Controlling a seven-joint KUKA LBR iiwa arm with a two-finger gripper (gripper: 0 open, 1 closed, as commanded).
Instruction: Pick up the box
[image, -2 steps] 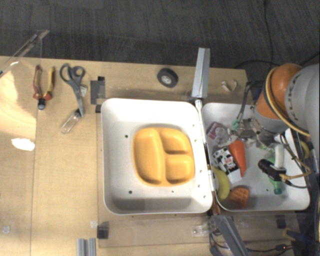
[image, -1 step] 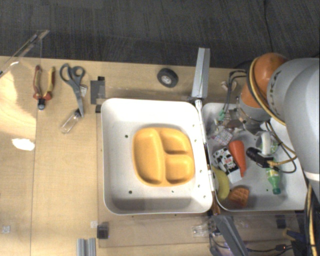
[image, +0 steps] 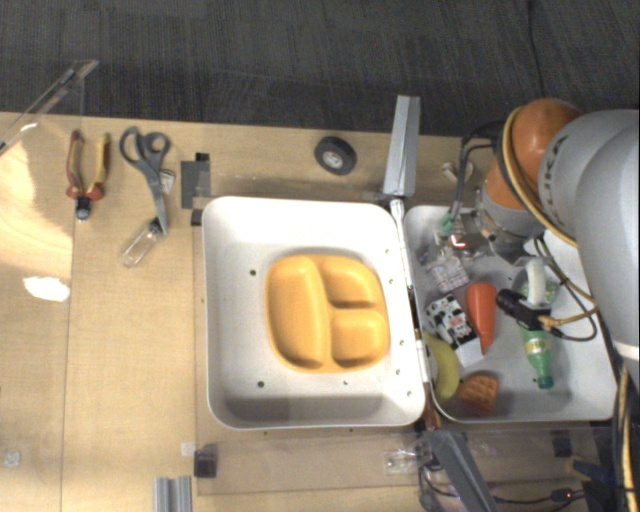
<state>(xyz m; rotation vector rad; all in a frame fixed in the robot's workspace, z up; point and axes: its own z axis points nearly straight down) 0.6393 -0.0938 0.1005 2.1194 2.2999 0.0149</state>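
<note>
Counter: light wood, pretty glary on the left side, with a dark ribbed floor strip running along the top edge.
Stuff on the counter: red-handled pliers and grey scissors up in the left corner, a black tape roll near the top middle, and a grey metal bracket standing just above the seam between the bins.
Left bin: white and shallow, holding just a yellow divided tray sitting roughly in the middle.
Right bin: white, kinda cluttered, and its right part is covered by the arm.
Box: small black and white carton lying in the right bin near its left wall, just beside an orange carrot-looking thing and right above a yellow banana.
Other bits: a green bottle, a brownish bread-like piece and a crinkly clear packet.
Arm: big grey body with an orange band, cut off at the right edge.
Pincer: sits at the top left of the right bin, apart from the box. It's tangled in cables and too murky, so honestly can't tell how its tips are set.
</note>
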